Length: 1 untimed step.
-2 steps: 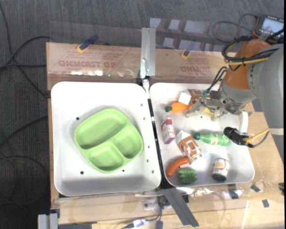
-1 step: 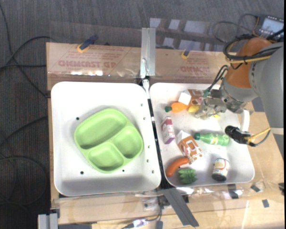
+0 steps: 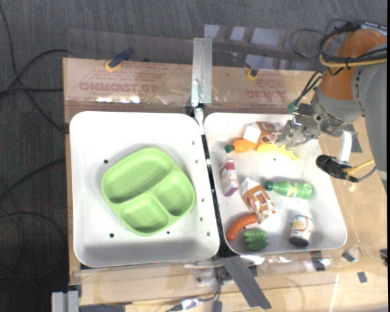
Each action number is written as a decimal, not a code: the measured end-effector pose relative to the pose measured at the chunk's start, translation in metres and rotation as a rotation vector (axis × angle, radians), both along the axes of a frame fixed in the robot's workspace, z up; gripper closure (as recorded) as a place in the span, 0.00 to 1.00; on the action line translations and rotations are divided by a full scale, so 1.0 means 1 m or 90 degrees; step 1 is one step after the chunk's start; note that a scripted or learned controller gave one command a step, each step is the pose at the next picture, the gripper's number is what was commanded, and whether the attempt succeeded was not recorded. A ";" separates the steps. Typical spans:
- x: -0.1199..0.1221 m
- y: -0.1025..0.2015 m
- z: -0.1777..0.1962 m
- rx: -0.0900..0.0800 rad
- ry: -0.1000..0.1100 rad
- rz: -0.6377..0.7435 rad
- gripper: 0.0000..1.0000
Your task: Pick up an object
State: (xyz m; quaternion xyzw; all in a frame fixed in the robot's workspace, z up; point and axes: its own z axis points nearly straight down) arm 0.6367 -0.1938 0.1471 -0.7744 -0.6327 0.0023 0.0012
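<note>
My gripper (image 3: 291, 138) hangs over the back right corner of the right bin (image 3: 331, 203), reaching in from the right. It sits just above and to the right of a yellow banana-like piece (image 3: 276, 151), and it hides part of that piece. A white and orange carton (image 3: 260, 132) and an orange fruit (image 3: 243, 145) lie just left of the gripper. I see nothing lifted off the bin floor.
The right bin also holds a pink-labelled bottle (image 3: 229, 176), a green bottle (image 3: 290, 188), an orange and white box (image 3: 259, 201), a carrot (image 3: 242, 225) with a green top, and a can (image 3: 300, 230). In the left bin (image 3: 91, 135) lies a green divided plate (image 3: 149, 190).
</note>
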 end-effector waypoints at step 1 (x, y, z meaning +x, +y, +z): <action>0.022 -0.002 -0.045 -0.003 0.008 -0.128 1.00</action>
